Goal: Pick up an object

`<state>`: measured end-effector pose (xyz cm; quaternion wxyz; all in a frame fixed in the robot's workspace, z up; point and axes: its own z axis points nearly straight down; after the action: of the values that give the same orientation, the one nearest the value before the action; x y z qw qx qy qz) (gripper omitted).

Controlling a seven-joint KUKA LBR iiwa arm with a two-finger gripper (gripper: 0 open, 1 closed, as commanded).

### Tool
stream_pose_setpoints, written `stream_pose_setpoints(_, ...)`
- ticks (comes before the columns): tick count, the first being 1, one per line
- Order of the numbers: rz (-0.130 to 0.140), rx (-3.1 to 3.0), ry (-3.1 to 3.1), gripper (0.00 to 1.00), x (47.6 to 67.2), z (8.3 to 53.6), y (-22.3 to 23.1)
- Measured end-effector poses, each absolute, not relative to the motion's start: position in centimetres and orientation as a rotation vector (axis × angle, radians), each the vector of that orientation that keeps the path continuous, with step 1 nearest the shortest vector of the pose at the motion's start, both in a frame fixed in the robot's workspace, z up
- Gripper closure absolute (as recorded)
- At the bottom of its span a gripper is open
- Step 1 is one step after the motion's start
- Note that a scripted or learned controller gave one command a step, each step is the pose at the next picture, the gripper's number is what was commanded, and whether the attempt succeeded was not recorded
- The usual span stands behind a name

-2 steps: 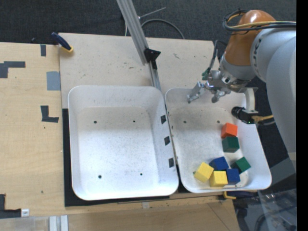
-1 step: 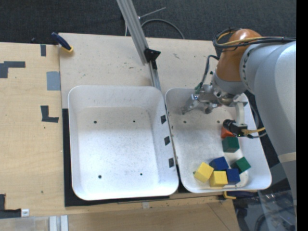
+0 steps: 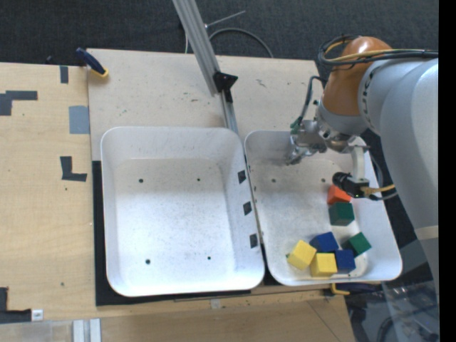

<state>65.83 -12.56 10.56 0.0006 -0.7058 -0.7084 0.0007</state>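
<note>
Several small blocks lie in the right bin (image 3: pixel 278 212), all toward its near right corner. An orange block (image 3: pixel 339 192) sits on top of a dark green block (image 3: pixel 341 213). Nearer the front are another green block (image 3: pixel 360 243), two blue blocks (image 3: pixel 325 242) and two yellow blocks (image 3: pixel 302 254) packed together. My gripper (image 3: pixel 295 155) hangs over the far end of the right bin, well apart from the blocks. Its fingers look shut and hold nothing.
The left bin (image 3: pixel 114 191) stands beside the right one, sharing a raised middle rim. A slanted metal rail (image 3: pixel 203 45) crosses the bench behind the bins. A blue and yellow tool (image 3: pixel 91 61) lies at the bench's far left.
</note>
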Motion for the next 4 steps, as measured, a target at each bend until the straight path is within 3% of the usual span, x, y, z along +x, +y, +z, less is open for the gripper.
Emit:
stream_pose_setpoints(2,-0.005,-2.222,-2.226,1.0,65.9,20.2,-12.5)
stream_pose_setpoints(4,-0.003,-2.213,-2.229,1.0,65.2,22.7,-2.2)
